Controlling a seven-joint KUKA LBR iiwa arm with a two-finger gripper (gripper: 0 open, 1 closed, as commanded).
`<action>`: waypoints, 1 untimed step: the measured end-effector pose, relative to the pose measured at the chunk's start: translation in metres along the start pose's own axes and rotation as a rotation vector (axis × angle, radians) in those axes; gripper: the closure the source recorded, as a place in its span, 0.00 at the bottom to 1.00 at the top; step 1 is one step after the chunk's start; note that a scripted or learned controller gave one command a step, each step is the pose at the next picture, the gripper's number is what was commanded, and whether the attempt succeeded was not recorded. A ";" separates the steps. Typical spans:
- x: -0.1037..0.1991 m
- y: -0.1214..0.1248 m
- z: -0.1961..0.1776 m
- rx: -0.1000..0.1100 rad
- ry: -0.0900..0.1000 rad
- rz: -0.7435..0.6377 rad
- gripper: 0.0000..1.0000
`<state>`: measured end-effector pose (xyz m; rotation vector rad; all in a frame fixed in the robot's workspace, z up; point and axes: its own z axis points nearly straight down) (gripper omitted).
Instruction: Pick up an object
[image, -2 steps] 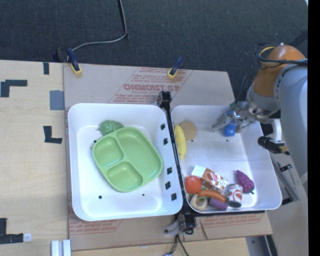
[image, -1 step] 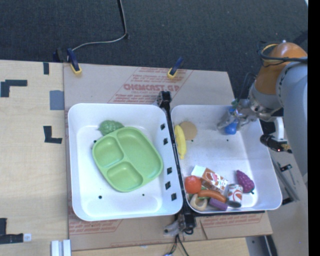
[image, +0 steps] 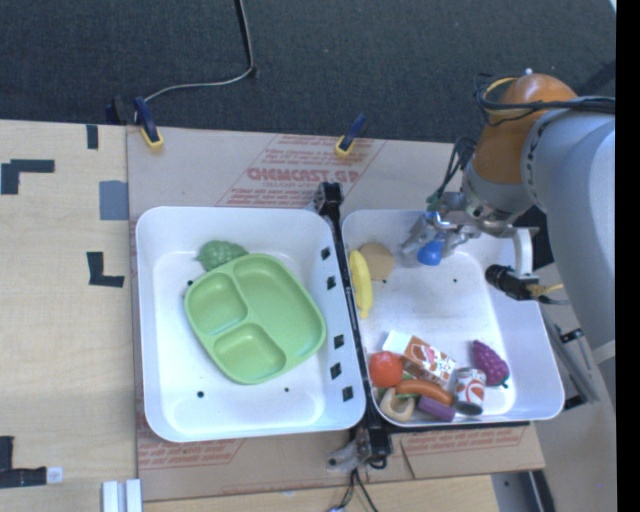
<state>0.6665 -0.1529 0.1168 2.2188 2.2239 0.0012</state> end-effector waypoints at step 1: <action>0.113 -0.071 -0.080 0.000 0.001 -0.002 1.00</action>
